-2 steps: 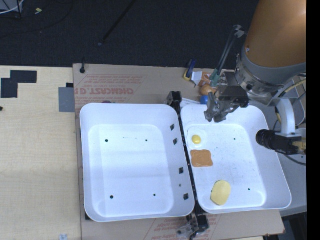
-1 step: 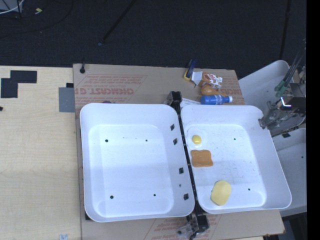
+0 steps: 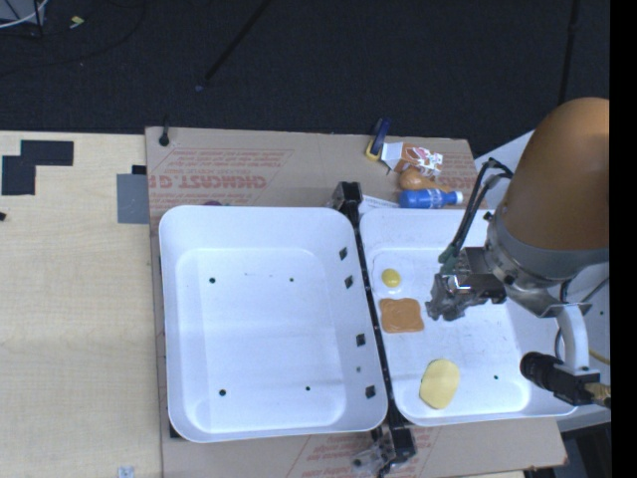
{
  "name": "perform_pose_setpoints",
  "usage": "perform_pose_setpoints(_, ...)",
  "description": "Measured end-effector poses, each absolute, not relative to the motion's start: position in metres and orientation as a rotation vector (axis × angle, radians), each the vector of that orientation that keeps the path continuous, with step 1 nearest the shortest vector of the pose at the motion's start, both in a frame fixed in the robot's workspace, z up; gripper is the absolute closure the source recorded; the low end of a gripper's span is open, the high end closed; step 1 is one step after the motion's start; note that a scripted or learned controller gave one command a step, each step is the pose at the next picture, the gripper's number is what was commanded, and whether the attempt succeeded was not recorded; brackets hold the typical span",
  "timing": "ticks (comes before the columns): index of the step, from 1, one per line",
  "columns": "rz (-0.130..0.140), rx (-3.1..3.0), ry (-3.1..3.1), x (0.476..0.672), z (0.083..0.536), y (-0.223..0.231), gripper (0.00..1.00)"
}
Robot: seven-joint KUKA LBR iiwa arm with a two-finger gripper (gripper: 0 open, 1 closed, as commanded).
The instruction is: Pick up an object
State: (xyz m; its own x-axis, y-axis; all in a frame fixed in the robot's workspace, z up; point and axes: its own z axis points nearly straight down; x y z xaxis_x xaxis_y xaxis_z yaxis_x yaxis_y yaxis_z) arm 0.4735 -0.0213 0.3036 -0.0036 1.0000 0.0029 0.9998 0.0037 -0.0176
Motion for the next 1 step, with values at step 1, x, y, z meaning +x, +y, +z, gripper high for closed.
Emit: perform_pose_setpoints(1, 0.018, -2.219, -2.208, 0.4723, 0.1864, -0.0685, 1.00)
